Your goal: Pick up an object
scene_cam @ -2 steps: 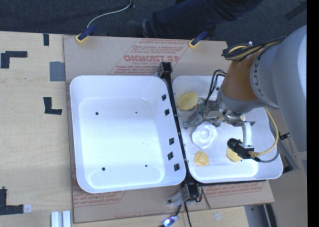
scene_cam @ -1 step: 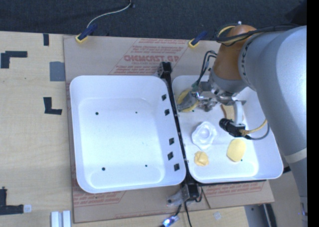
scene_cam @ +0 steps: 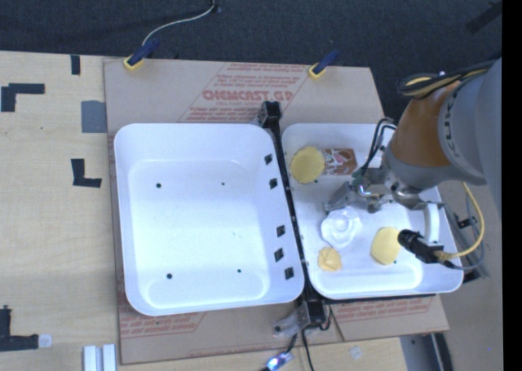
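The right bin point(scene_cam: 432, 280) holds several small objects. A round yellow piece point(scene_cam: 307, 165) lies at its far left beside a brown packet point(scene_cam: 339, 161). A crumpled white object point(scene_cam: 340, 228) sits in the middle, a small yellow lump point(scene_cam: 329, 259) lies near the front wall, and a yellow ball-like object point(scene_cam: 384, 247) is to the right. My gripper point(scene_cam: 352, 196) hangs low over the middle of this bin, just above and behind the white object. Nothing is visibly held in it.
The left bin point(scene_cam: 130, 198) stands beside the right one, with a black divider point(scene_cam: 281, 198) between them. Both rest on a cardboard sheet point(scene_cam: 236, 92). The grey arm with its orange band point(scene_cam: 416, 137) covers the right bin's far right corner, and cables point(scene_cam: 465, 239) hang along its right side.
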Robot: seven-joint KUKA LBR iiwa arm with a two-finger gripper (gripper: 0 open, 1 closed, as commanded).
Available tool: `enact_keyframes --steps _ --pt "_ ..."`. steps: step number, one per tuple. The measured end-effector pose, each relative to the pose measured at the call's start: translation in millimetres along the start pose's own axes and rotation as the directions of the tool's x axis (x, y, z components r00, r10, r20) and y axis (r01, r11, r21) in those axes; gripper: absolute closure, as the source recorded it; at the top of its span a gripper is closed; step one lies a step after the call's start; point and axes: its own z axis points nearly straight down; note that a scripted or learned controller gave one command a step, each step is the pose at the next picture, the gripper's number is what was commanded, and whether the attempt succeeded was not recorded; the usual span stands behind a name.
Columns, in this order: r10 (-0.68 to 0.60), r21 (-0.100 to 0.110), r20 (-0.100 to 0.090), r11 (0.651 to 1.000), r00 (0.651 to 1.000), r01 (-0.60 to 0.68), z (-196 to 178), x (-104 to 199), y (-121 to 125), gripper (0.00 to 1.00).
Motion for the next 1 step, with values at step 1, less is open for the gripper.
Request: enact_keyframes --steps 1 --pt "-0.013 -0.003 -0.002 1.000 1.000 0.013 1.1 62.3 67.0 0.00"
